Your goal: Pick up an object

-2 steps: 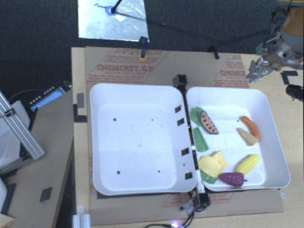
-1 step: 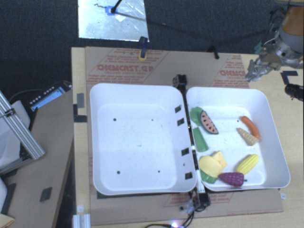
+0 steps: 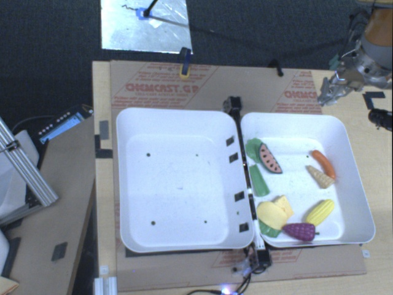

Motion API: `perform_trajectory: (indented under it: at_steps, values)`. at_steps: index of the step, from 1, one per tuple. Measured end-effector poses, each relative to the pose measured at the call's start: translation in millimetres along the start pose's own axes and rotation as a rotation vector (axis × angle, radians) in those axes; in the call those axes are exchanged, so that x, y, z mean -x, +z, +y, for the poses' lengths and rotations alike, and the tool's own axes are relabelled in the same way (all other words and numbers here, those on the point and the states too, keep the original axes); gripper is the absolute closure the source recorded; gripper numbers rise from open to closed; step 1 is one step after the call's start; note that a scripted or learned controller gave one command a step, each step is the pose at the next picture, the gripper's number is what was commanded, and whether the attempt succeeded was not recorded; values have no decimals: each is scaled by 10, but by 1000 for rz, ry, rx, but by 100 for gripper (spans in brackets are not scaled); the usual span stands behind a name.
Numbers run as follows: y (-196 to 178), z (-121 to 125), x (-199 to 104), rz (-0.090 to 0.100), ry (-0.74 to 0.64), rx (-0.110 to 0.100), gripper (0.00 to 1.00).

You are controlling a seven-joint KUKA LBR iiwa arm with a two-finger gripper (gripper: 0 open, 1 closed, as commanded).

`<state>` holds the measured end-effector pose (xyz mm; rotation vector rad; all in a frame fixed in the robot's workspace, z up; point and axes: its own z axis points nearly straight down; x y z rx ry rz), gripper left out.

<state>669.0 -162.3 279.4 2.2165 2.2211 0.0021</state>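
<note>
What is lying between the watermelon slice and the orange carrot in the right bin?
Nothing: in the camera view, only bare white bin floor separates the watermelon slice and the carrot. The cone-shaped piece sits just below the carrot.

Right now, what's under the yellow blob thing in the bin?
A green piece pokes out beneath the yellow toy in the right bin. The part under it is covered.

Right bin [image 3: 351,147] sits just below the claw [image 3: 327,95] in view. Left bin [image 3: 178,165] is below and well left of it, touching the right bin. Black clips [image 3: 233,157] run along the seam btwn them. Cardboard [image 3: 159,85] lies under both bins and reaches under the claw. Yellow/blue clamp [image 3: 185,63] is well left of the claw and slightly above. Foil sheet [image 3: 144,17] is farther up-left, on dark carpet [image 3: 49,42]. Alu rail [image 3: 24,171] and black box w/ blue strip [image 3: 61,123] are far left.
</note>
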Motion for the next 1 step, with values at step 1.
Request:
perform_trajectory:
  at_steps: [1]
  values:
    - [-16, -16, -78, 0, -1, -1, 100]
